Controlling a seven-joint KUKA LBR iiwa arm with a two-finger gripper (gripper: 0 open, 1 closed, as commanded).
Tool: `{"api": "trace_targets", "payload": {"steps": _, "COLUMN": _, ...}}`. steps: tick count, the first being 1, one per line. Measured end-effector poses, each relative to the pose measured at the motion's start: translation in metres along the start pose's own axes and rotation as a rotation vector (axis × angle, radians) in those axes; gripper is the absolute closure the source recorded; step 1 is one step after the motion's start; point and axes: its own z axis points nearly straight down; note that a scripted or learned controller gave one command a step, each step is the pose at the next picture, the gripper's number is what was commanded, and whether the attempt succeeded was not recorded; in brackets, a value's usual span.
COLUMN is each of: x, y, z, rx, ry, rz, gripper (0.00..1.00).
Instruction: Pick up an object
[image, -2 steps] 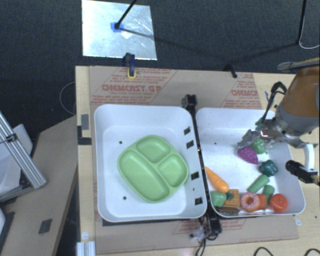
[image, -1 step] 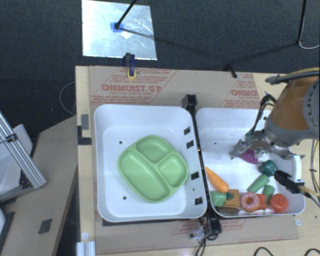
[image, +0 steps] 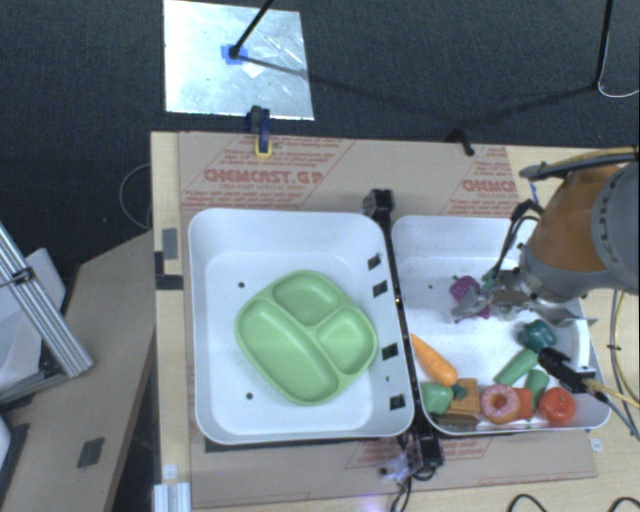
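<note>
In the right bin, a small purple object lies near the middle. My gripper is low in the bin, right beside the purple object and just to its right and front. The arm reaches in from the right with its orange band above the wrist. Along the bin's front lie an orange carrot, a green cup, a brown block, a pink donut and a red tomato. A green piece and a teal piece sit near the wrist.
The left bin holds a green divided plate. A black divider with clips runs between the bins. The toys crowd the right bin's front right corner. A metal sheet lies beyond the bench.
</note>
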Motion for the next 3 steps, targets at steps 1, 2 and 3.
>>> {"api": "trace_targets", "payload": {"steps": 1, "x": 0.002, "y": -0.001, "z": -0.01, "rx": 0.002, "ry": 0.002, "rz": -0.001, "gripper": 1.0}}
{"api": "trace_targets", "payload": {"steps": 2, "x": 0.009, "y": -0.005, "z": -0.066, "rx": 0.0, "ry": 0.002, "rz": -0.005, "gripper": 1.0}}
{"api": "trace_targets", "payload": {"steps": 3, "x": 0.005, "y": 0.002, "z": -0.111, "rx": 0.0, "ry": 0.001, "rz": -0.005, "gripper": 1.0}}
